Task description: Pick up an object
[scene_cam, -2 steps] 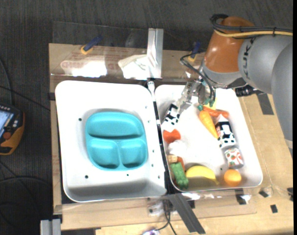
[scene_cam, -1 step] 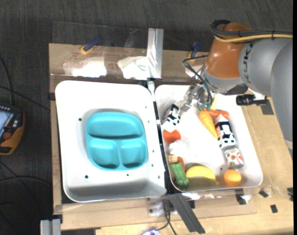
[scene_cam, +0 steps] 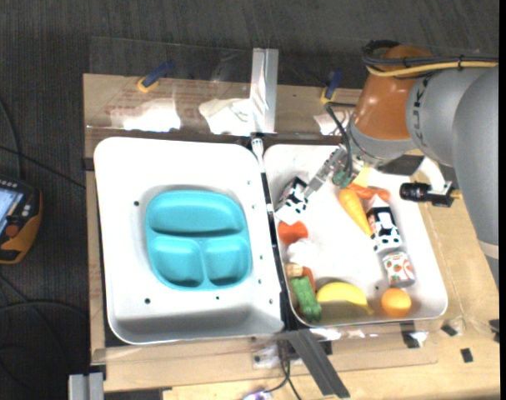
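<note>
The right bin (scene_cam: 436, 302) carries the pickable things. A carrot (scene_cam: 353, 204) lies near its upper middle, with a cow-patterned bottle (scene_cam: 385, 229) just beside it and a small red-and-white printed can (scene_cam: 398, 267) below that; their labels are too small to read. An orange (scene_cam: 395, 301) and a banana (scene_cam: 343, 294) sit along the lower wall, a green vegetable (scene_cam: 305, 297) by the inner corner, a red-orange piece (scene_cam: 291, 231) and a black-and-white item (scene_cam: 295, 197) by the divider. The hand (scene_cam: 340, 172) is low over the bin's upper part, near the carrot's top; how far it is open cannot be told, and nothing shows in its grip. White floor lies open mid-bin. The left bin (scene_cam: 119, 182) holds a blue divided tray (scene_cam: 200, 238). The bench (scene_cam: 465, 248) edges are narrow.
</note>
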`<state>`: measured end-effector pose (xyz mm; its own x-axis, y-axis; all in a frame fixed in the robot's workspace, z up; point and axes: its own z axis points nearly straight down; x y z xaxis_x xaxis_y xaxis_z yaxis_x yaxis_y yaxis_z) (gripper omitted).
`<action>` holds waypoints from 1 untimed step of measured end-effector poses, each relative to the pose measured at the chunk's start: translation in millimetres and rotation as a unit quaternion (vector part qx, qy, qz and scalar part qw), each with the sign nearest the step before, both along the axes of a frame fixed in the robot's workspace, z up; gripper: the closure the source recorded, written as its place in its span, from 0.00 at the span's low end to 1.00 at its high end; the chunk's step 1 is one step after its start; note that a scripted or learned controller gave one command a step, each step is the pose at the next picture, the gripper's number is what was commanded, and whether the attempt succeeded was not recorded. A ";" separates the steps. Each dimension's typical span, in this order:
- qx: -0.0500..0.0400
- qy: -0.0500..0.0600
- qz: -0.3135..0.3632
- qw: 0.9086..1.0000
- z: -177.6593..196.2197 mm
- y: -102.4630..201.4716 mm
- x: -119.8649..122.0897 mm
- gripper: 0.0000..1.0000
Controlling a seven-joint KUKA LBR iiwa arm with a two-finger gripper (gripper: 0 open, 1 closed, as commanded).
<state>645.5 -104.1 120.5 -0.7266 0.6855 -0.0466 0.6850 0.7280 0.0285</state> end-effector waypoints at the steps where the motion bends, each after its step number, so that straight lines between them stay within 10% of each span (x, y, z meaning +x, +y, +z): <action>1: 0.005 0.025 -0.018 1.000 -27.2 1.5 -26.6 1.00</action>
<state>618.9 -102.5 93.3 -0.7021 0.7121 -0.0047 0.7121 0.7021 0.0009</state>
